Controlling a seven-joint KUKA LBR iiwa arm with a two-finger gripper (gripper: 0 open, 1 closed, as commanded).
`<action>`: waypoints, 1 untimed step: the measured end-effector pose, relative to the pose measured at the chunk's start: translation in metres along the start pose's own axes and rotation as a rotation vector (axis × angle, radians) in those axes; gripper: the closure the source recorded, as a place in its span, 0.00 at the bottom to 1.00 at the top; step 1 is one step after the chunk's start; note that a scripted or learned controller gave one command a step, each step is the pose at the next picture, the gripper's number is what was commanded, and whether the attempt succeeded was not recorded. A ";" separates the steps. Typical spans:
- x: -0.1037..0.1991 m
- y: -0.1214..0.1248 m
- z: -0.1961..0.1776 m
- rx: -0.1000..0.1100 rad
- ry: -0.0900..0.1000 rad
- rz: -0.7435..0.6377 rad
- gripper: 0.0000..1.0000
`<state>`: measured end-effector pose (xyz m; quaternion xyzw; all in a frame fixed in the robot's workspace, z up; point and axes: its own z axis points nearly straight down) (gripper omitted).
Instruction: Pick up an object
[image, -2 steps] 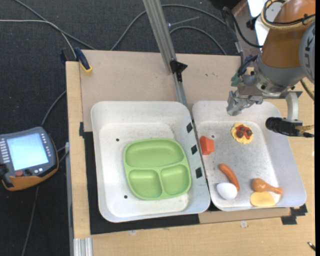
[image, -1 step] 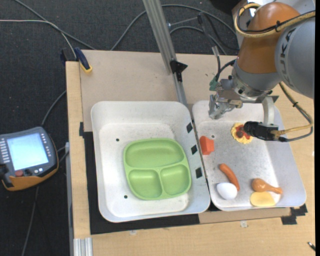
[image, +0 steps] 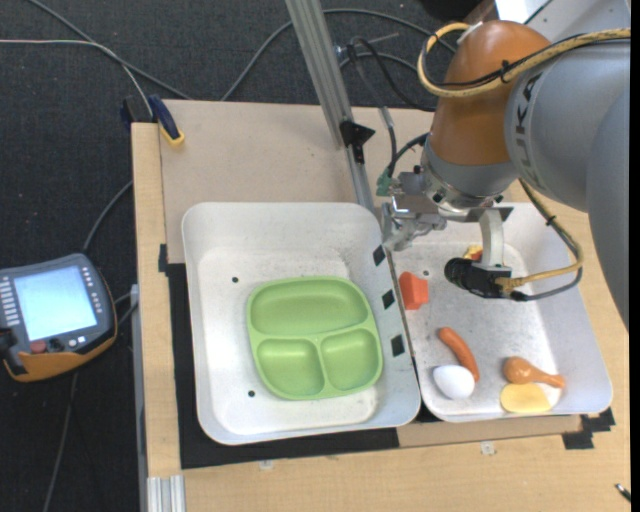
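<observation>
The right bin (image: 575, 330) holds an orange block (image: 413, 291) near its left wall, an orange carrot (image: 458, 350), a white egg (image: 453, 381), a tan drumstick (image: 531, 373) and a pale yellow piece (image: 527, 399) at the front. My gripper (image: 402, 234) hangs under the orange-banded wrist, over the back left of the right bin, close to the wall between the bins. It is above and slightly behind the orange block. I see nothing held in it.
A green divided plate (image: 313, 333) lies in the left bin (image: 215, 300). A black part with a yellow cable (image: 482, 276) hangs by the wrist. A metal pole (image: 335, 100) rises behind the bins. A teach pendant (image: 52, 315) sits off the bench at left.
</observation>
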<state>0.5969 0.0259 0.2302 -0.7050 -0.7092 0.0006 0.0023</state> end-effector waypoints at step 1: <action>0.053 0.009 0.013 -0.003 0.000 -0.001 1.00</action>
